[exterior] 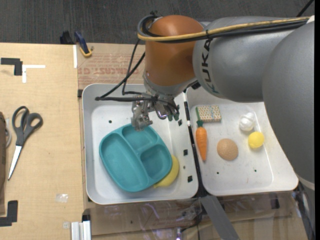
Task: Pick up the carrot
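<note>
Since the camera looks down at a slant, we start at the bottom edge, where the near rims of the two white bins sit side by side on the bench. We see the left bin (95,184) holding a teal divided plate (135,156) with three compartments, and something yellow (171,173) pokes out from under its right corner, probably a banana or similar, hard to say since most of it is hidden.

Over in the right bin (280,176) we've got the carrot (201,140), orange with a green top, lying lengthwise just beside that bin's left wall, green end pointing away from us. Near it on the right sits a tan egg-shaped thing (227,149), then a yellow ball (256,140), with a small white object (246,122) just behind that. A patterned block (208,113) lies just past the carrot's green end.

Farther back, the gripper (141,119) hangs over the left bin, right at the far edge of the teal plate, well apart from the carrot. We honestly can't tell if its fingers are spread or closed. The orange band (170,49) looms above it. On the cardboard to the left lie scissors (21,129).
</note>
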### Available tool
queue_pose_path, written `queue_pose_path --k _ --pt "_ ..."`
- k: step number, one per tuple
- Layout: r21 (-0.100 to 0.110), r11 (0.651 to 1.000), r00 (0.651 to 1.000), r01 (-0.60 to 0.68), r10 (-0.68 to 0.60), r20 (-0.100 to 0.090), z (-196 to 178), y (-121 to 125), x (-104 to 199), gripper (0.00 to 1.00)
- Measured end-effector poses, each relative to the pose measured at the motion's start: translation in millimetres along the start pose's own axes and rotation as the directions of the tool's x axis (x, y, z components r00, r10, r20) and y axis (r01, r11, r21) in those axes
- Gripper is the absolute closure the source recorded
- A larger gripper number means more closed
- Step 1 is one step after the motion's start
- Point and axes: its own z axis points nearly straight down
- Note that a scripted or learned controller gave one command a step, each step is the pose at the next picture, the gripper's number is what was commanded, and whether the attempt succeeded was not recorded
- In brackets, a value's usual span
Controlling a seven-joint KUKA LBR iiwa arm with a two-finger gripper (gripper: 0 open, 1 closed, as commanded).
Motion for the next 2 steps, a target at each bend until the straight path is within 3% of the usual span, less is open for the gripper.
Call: queue_pose_path --k 1,2 --pt "0.002 0.942 0.942 -0.335 0.335 -0.002 -13.0 16.2 16.7 1.00" --pt "0.002 0.943 0.943 -0.333 0.333 0.002 -22.8 15.7 15.5 1.00"
